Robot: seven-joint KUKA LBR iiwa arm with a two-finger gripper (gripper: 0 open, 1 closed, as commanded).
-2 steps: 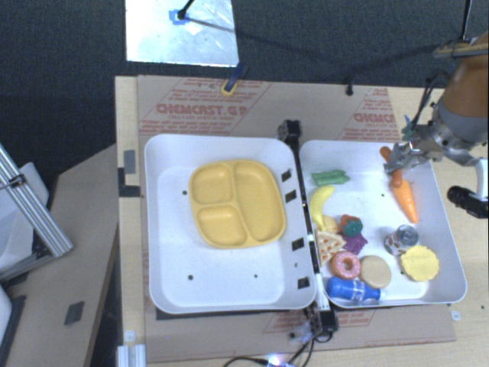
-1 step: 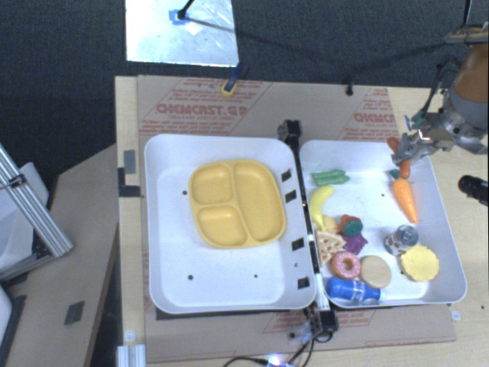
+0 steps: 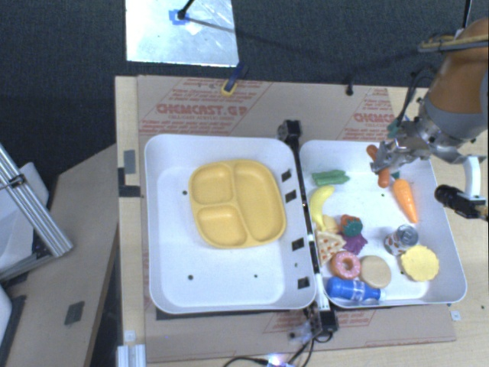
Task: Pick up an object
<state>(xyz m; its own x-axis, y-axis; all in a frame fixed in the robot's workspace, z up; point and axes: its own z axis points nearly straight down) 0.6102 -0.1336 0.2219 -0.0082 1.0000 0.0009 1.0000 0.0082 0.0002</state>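
My gripper (image 3: 388, 157) hangs over the far part of the right bin (image 3: 451, 270), at the end of the grey arm with the orange band (image 3: 461, 82). Directly under and beside it lies a small orange-red piece (image 3: 383, 177). A carrot (image 3: 405, 198) lies just to the gripper's near right. Further left are a green piece (image 3: 330, 177) and a banana (image 3: 321, 202). Toward the bin's near end sit a purple piece (image 3: 355, 243), a pink donut (image 3: 345, 265), a tan round (image 3: 376, 271), a yellow disc (image 3: 419, 263), a small can (image 3: 403, 238) and a blue bottle (image 3: 351, 290).
The left bin (image 3: 164, 228) holds a yellow divided plate (image 3: 235, 203). A black ridge with clips (image 3: 299, 205) separates the two bins. A dark bracket (image 3: 458, 199) juts in at the right bin's right rim. Cardboard lies under both bins.
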